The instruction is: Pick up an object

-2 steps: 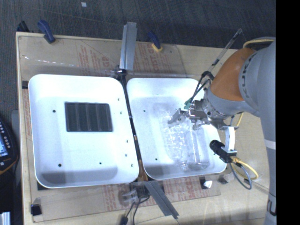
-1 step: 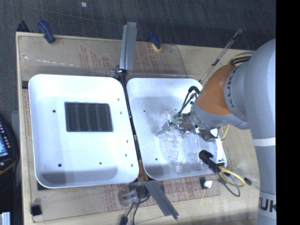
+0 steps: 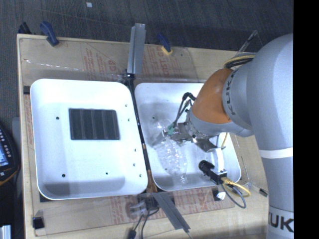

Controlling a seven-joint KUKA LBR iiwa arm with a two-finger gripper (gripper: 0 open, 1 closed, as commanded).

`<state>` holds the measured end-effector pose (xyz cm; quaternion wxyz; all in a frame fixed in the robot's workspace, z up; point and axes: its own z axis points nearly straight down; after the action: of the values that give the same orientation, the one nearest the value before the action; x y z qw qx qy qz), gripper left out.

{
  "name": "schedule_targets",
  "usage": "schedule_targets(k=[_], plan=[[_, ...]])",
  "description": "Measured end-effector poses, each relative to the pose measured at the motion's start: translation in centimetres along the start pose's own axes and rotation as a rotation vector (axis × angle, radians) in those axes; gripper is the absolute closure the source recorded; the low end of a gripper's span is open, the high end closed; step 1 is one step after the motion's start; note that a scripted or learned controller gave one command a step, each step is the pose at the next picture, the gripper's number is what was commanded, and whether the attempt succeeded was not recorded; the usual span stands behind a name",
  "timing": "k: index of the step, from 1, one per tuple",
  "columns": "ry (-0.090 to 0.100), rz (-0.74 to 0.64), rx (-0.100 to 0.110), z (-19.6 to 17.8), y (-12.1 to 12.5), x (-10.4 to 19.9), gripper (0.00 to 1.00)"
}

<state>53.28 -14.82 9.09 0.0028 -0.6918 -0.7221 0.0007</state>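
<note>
**Mia:** Where is the robot arm right now?

**Sam:** It comes in from the right and bends down into the right bin. I see the orange band just above the wrist.

**Mia:** And the claw?

**Sam:** It sits low in the middle of that bin, right at the top end of the clear plastic bottle. The wrist hides most of it, so I cannot tell if the claw is apart or together. I cannot tell if it has the bottle either.

**Mia:** Where does the bottle lie?

**Sam:** It lies on the floor of the right bin. It runs from the claw down toward the near wall. It is see-through and hard to make out.

**Mia:** What about the left bin?

**Sam:** It has a dark grey ribbed block lying flat, a bit above the middle. Both bins sit side by side on the table. There are blue clamps at the far edge of the table.
</note>
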Motion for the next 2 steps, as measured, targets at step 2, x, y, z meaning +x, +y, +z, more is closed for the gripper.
schedule_targets(k=[2], plan=[[-0.001,0.369,-0.003,-0.1,4.5,0.9,0.0]])
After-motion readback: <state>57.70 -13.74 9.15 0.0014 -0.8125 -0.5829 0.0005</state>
